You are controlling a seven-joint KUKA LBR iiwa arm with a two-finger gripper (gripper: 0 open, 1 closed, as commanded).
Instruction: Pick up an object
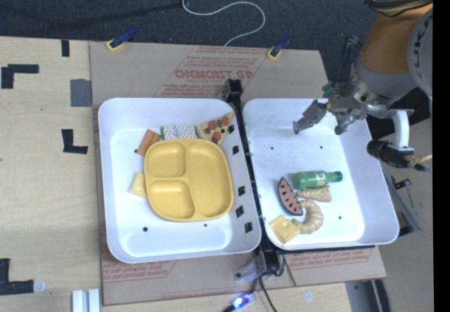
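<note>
Gripper (325,123) over upper part of right bin (281,117), fingers spread apart, nothing between them. Green bottle (316,178) lies below gripper, near watermelon slice (289,196), well apart from gripper. Yellow divided plate (188,178) far left, in left bin (116,163).

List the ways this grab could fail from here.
The green bottle, watermelon slice and croissant lie bunched in the right bin, so the open gripper may nudge neighbours or pinch two. The bottle lies on its side and could roll away.
</note>
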